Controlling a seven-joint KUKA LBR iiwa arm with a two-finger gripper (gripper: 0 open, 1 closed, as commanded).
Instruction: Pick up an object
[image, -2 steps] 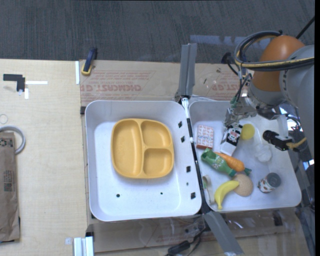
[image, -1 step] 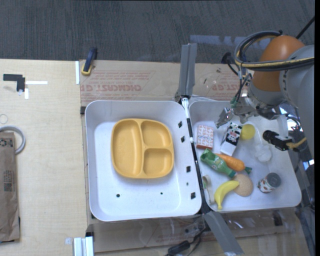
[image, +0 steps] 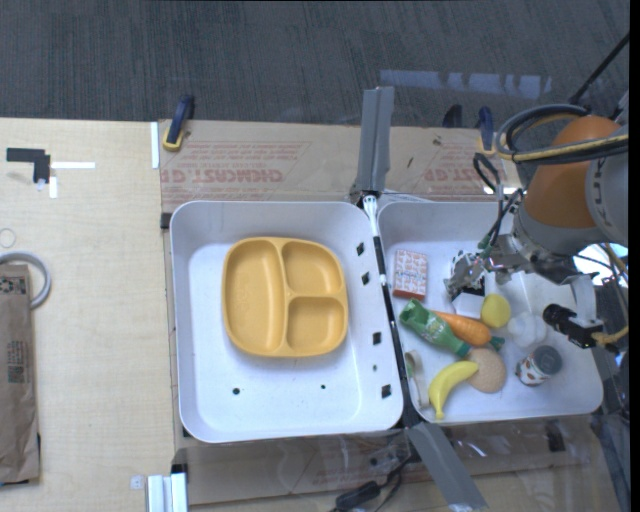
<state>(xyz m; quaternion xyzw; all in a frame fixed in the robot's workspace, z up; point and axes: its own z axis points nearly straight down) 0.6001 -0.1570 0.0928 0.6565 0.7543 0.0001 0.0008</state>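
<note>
Centrally, smooth yellow (three-compartment) plate (image: 285, 297).

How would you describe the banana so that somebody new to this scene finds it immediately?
Look in the right bin, near its front wall. The banana lies there beside a round tan piece, below the carrot. It is the only curved yellow object; the lemon is round.

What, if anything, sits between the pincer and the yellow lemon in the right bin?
Nothing visible. The pincer hangs low over the right white bin, and the round yellow lemon lies just below and right of it, with bare bin floor between; the orange carrot lies beside, not between.
</note>
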